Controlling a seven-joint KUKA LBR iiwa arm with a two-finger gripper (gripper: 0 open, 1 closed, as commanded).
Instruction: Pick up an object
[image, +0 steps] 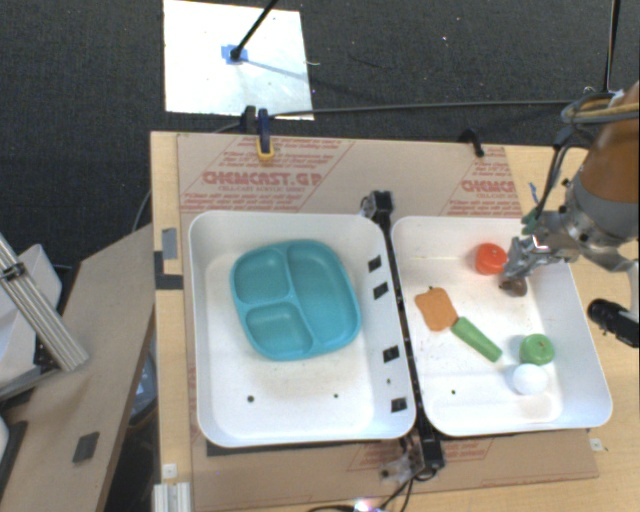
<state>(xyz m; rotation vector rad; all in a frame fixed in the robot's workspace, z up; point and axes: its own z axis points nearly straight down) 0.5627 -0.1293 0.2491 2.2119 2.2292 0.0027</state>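
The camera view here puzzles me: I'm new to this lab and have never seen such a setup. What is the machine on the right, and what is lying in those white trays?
You are looking down, at a slant, from one fixed camera above a bench. The machine is a robot arm, grey with an orange band, reaching in from the right. At its end is a two-finger gripper, the part that picks things up. It hangs low over the right bin, next to an orange-red ball. From this angle I cannot tell whether it holds anything. Also in that bin lie a flat orange piece, a green stick, a green round piece and a white ball. The left bin holds a teal divided plate.
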